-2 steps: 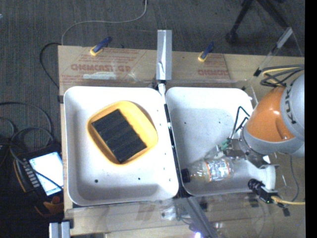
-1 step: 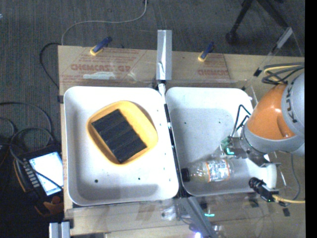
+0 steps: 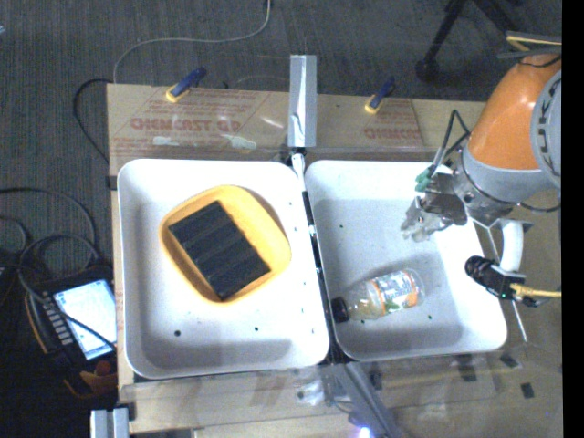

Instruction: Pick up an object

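Gripper (image 3: 427,215) hanging over the right bin (image 3: 365,185), up near its far right part; can't tell how it's set, too blurry. Nothing visibly in it. Plastic bottle (image 3: 381,295) lying on its side in that bin's near half, dark cap toward the left bin (image 3: 146,336). Yellow dish (image 3: 228,242) with a black ridged block, left of the right bin.

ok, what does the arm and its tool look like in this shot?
The arm is a rounded grey body with a broad orange band above the wrist and part of dark lettering at the frame's right. The tool is a small metallic silver-grey assembly with a green fitting and thin dark cables looping up to the arm. A white bracket with a black connector hangs beside it.
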Tool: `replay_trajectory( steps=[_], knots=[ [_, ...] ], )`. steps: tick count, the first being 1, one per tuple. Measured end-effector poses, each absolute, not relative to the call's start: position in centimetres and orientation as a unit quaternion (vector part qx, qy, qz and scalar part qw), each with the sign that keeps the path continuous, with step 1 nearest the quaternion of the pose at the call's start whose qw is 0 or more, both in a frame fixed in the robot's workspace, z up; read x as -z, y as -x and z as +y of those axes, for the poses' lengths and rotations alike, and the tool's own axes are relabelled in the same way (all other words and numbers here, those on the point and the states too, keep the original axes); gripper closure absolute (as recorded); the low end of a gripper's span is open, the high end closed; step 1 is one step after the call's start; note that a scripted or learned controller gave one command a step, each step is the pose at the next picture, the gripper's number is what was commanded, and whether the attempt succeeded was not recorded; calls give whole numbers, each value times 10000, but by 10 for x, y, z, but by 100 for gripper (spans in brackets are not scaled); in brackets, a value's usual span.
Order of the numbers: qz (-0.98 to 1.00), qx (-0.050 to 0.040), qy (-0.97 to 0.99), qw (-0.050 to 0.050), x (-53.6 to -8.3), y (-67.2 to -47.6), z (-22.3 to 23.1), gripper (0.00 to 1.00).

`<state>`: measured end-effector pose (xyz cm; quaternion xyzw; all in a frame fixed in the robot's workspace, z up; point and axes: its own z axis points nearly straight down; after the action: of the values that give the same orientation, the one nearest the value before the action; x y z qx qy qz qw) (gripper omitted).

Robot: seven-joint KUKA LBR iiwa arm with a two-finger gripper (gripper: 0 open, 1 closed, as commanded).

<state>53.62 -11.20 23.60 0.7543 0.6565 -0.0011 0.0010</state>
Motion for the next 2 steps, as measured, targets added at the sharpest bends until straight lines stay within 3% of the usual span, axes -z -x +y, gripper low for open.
replay_trajectory(
  steps=[1,2],
  knots=[
    [7108,13,-7033,3,-251,-520,-53,100],
    [7107,14,-7035,4,-251,-520,-53,0]
  ],
)
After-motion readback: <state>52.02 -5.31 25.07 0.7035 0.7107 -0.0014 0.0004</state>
